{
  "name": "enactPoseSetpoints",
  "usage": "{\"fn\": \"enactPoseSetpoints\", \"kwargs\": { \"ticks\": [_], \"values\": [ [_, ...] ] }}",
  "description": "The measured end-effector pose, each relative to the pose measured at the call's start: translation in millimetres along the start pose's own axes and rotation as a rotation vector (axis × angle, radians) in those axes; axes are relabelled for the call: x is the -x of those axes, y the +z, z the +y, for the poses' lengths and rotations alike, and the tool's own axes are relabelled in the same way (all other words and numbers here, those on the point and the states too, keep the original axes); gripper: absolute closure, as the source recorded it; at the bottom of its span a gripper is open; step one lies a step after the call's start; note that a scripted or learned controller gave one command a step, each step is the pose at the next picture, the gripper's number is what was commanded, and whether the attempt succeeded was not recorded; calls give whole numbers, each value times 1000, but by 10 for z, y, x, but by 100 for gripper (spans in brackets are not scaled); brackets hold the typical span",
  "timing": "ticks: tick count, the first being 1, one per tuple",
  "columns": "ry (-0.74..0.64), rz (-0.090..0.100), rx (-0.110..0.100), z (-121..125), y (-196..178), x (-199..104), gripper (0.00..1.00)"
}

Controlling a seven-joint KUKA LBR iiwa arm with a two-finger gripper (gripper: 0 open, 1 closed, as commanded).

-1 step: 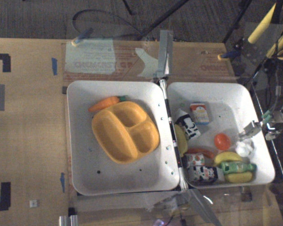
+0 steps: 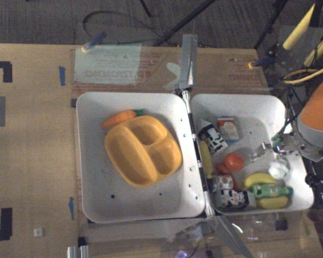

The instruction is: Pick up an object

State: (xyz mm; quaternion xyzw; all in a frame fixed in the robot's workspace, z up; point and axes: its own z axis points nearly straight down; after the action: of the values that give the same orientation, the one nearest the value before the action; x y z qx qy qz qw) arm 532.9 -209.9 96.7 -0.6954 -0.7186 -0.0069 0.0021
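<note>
1. White plastic, shallow and round-cornered, forms the left bin (image 2: 91, 198); it lies touching the matching right bin (image 2: 264, 105) along a grey metal divider strip (image 2: 187, 69), both on a bench of brown cardboard sheeting (image 2: 32, 160).
2. Left bin: a yellow-orange plastic compartment plate (image 2: 142, 149) with three hollows lies at the middle, tilted; an orange toy carrot with a green top (image 2: 119, 118) lies just beside the plate's upper left rim.
3. Right bin, upper left: a small carton with a red-and-white label (image 2: 227, 129) lies near a black-and-white cow-patterned carton (image 2: 213, 140).
4. Right bin, left edge: a long yellow banana-like piece (image 2: 205, 160) lies along the divider.
5. Right bin, centre: a red toy tomato (image 2: 234, 162) rests apart from the wall.
6. Right bin, lower part: a second small printed carton (image 2: 223, 183) and a cow-patterned carton (image 2: 233, 199) lie side by side; to their right are a yellow banana (image 2: 258, 179), a green bottle-shaped toy (image 2: 269, 191) and a yellow lemon-like piece (image 2: 273, 202), all close together.
7. Grey arm with orange band (image 2: 318, 112) reaches in from the right; its gripper (image 2: 273, 147) hangs over the right bin's right half, above a whitish round object (image 2: 278, 169). Whether it is spread or closed cannot be told; nothing is visibly held.
</note>
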Motion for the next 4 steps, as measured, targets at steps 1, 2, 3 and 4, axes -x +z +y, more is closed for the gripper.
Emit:
{"fn": "enactPoseSetpoints", "kwargs": {
  "ticks": [1,2,3,4],
  "values": [
    [-56,-14,-1,466,113,-600,0],
    [-203,-13,-5,1330,130,-1097,0],
    [-207,-18,3,1356,-2,-1100,100],
    [-415,-14,-4,1168,-2011,-996,100]
  ]
}}
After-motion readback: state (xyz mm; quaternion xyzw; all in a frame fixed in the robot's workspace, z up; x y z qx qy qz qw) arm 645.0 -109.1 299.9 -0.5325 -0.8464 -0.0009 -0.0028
